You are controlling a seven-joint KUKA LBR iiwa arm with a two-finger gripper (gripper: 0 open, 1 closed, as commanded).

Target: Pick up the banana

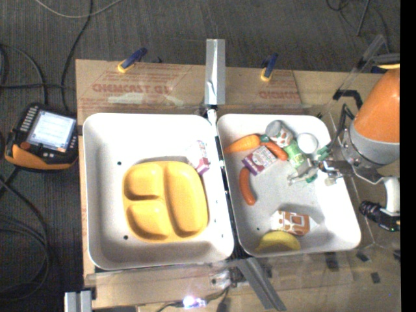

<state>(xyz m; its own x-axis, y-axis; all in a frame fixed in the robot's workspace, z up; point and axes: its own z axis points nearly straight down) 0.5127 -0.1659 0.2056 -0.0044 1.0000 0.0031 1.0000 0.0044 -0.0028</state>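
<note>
The banana [280,241] is yellow and lies against the near wall of the right bin [338,229], just below a small orange-and-white carton [292,221]. My gripper [304,175] hangs over the right half of that bin, near its right wall, well behind the banana and apart from it. It sits close to a green bottle [297,153]. The grey arm with its orange band [383,109] comes in from the right.
The right bin also holds a carrot [243,143], a sausage [248,188], a purple carton [260,160], a can [279,133] and a white cup [307,142]. In the left bin [104,142] lie a yellow divided tray [166,199] and a small packet [203,158].
</note>
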